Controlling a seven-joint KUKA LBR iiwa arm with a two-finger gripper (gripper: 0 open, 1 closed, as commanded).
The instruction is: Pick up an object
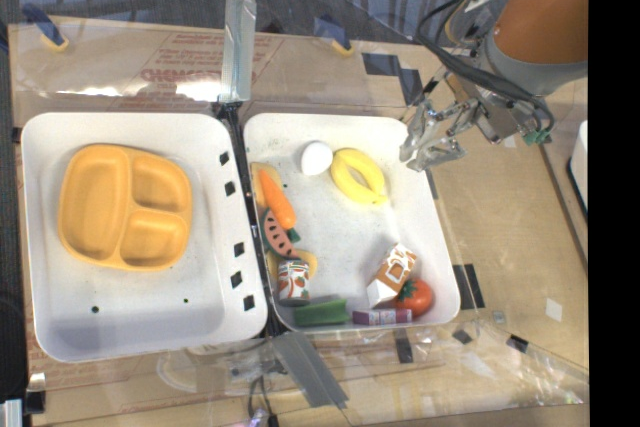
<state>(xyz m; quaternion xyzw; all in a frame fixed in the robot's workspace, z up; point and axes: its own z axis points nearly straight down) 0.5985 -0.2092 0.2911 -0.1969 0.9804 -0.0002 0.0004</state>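
Note:
My gripper (pixel 428 147) hangs over the right bin's (pixel 425 215) far right rim, with nothing visible between its metal fingers. Just left of it lies a yellow banana (pixel 358 176), and a white egg (pixel 316 158) rests beside that. An orange carrot (pixel 275 197) lies along the bin's left wall, with a watermelon slice (pixel 279 238) below it. At the front sit a small can (pixel 292 280), a green vegetable (pixel 320 312), a purple piece (pixel 382 317), a small carton (pixel 393 272) and a red tomato (pixel 416 297).
The left bin (pixel 120 315) holds a yellow divided plate (pixel 124 206). A grey taped strip (pixel 238 45) stands behind the divider between the bins. Cables (pixel 470 35) loop off the wrist at the upper right, above the brown bench surface (pixel 510 235).

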